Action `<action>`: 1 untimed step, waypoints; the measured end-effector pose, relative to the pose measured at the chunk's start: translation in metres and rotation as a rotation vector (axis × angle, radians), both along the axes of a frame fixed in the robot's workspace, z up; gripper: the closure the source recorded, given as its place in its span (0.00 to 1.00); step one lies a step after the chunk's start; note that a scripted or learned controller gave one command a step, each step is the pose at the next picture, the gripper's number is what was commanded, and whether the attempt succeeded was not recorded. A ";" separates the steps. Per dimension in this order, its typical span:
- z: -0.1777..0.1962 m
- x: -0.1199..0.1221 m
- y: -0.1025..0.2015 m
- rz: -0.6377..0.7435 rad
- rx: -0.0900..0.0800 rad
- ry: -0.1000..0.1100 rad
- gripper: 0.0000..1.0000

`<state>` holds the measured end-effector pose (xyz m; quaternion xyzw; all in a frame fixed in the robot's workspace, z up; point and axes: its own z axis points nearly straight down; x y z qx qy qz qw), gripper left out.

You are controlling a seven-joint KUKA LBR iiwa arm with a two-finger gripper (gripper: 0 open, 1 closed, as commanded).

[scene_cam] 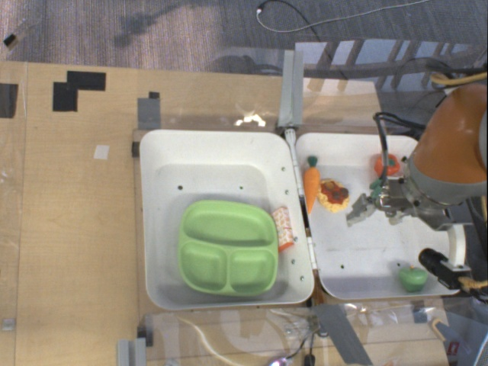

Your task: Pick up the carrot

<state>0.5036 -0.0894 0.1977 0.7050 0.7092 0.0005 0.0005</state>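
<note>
Wood bench point(69, 227) w/ two white bins side by side. Left bin point(164, 158) has a green tray point(228, 246) and a small striped packet point(283, 224) just at the tray's 3 o'clock. Carrot point(311, 190) lies in the right bin point(343, 147), tight against its left wall at approx 9 o'clock, green top pointing to 12. Just beside it at 3 o'clock sits a yellow-red food piece point(334, 195). I see the gripper point(364, 207) near bin center, at the carrot's 3 o'clock and apart from it, fingers spread, nothing between them. Tomato point(386, 164) at the bin's 1 o'clock; green fruit point(413, 279) at 5.
</note>
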 end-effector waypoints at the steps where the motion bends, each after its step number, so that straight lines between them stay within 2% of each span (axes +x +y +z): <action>1: -0.089 -0.003 -0.025 0.288 0.000 -0.001 0.00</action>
